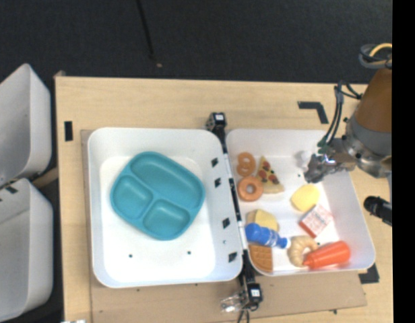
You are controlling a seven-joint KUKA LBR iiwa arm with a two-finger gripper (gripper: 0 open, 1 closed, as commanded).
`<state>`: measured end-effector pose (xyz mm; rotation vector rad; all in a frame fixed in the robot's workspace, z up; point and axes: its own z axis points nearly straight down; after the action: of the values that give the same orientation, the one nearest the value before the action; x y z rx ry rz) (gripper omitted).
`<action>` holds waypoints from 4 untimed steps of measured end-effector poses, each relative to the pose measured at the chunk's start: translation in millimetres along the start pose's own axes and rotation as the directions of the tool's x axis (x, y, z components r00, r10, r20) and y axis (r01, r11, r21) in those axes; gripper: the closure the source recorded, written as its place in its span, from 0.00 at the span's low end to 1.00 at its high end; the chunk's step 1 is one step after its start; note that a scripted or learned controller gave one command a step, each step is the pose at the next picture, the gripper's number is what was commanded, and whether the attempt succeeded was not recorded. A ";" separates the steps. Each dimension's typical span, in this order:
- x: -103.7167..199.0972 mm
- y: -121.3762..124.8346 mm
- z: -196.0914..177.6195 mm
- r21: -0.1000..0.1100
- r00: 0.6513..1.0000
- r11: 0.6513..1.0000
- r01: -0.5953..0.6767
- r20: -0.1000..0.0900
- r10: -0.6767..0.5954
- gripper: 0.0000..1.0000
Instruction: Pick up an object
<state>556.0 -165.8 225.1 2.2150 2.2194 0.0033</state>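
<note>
Nearest the counter's front edge, an orange carrot toy (327,255) is lying in the right bin (352,200), crowded among small toys. The jaws (315,169) are hovering by the bin's back right, beside a yellow lemon-like piece (305,197), probably lining up; their state is unreadable. A teal plate (157,194) is occupying the left bin (100,247).

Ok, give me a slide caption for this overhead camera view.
Claw hovers above toy food in the right bin; a teal divided plate sits in the left bin.
</note>
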 end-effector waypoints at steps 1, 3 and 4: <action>-1.6 1.2 -15.2 0.005 1.000 1.000 0.001 -0.002 -0.001 1.00; 89.7 -29.8 -27.1 0.008 1.000 1.000 0.005 -0.004 -0.005 1.00; 127.0 -34.5 -14.1 0.008 1.000 1.000 0.003 -0.003 -0.003 1.00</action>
<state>521.1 -38.8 238.6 2.2176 2.2281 -0.0028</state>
